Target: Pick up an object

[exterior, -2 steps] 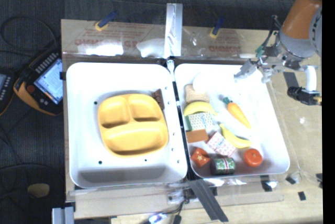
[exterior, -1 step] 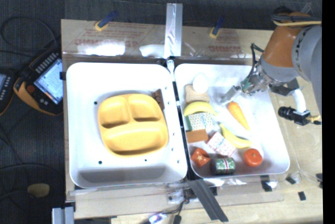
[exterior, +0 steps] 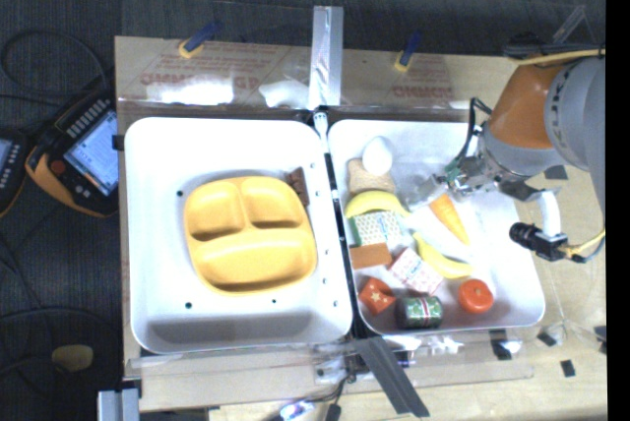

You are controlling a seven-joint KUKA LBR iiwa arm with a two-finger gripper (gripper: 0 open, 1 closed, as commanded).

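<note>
Gripper (exterior: 445,185) at 3 o'clock, finger spread impossible to tell. Carrot (exterior: 450,216) just below: light, stiff, slick; grasp across thick middle.

We see a jumble of toy food in the right white bin (exterior: 527,306): an orange plastic carrot (exterior: 451,216) lying aslant, a yellow banana (exterior: 443,261) just below it, a red tomato (exterior: 475,295), and a white egg (exterior: 377,155).

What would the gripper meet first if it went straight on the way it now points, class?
Probably the orange carrot: the gripper reaches in from the right over the right bin, angled down-left, and the carrot lies just beneath its tip. Depth is unclear.
</note>
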